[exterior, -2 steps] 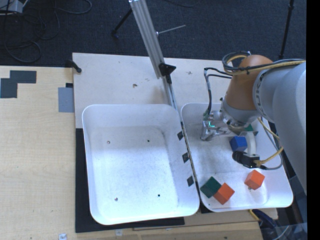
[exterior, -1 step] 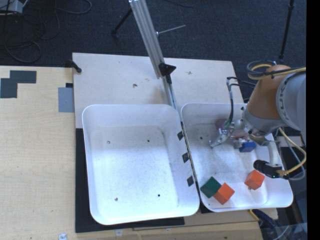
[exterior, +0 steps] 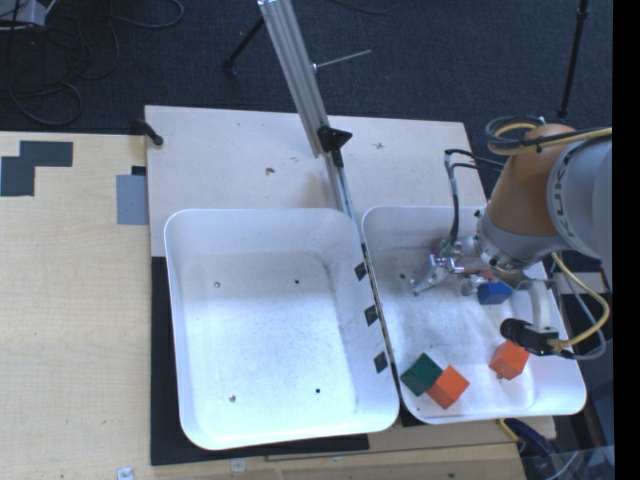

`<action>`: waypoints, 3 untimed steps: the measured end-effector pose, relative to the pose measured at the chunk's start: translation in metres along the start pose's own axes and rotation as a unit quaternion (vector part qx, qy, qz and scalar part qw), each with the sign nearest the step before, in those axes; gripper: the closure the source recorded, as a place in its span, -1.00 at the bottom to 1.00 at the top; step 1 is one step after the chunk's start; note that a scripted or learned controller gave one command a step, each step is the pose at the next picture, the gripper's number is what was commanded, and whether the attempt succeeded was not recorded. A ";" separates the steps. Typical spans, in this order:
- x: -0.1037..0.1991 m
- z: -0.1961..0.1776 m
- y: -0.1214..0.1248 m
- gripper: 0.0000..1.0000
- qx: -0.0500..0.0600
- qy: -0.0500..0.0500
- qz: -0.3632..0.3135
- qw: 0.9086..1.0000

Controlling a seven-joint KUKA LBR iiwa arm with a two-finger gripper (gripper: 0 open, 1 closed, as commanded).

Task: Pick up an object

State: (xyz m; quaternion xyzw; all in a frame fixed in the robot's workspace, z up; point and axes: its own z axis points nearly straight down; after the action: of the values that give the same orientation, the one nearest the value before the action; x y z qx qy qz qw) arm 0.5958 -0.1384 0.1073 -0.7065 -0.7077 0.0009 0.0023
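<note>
The metal hand hangs low over the right bin, fingers pointing left; whether they stand wide or narrow cannot be told, and nothing shows between them. Three blocky, matte cubes lie near that bin's front rim: a dark green cube touching an orange cube, and a second orange cube apart to the right. A small blue piece sits just beside the wrist. The left bin is smooth white plastic with rounded corners, offering broad room. Both rest on a pale tabletop.
</note>
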 end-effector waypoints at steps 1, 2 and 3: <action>-0.015 0.015 0.069 -1.00 0.006 -0.004 0.004 1.000; -0.008 0.004 0.072 1.00 0.000 -0.001 -0.001 1.000; -0.007 0.004 0.072 -1.00 0.001 -0.001 -0.003 1.000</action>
State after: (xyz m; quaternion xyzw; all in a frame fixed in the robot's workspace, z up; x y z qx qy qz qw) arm 0.6682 -0.1451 0.1028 -0.7047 -0.7095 0.0022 0.0018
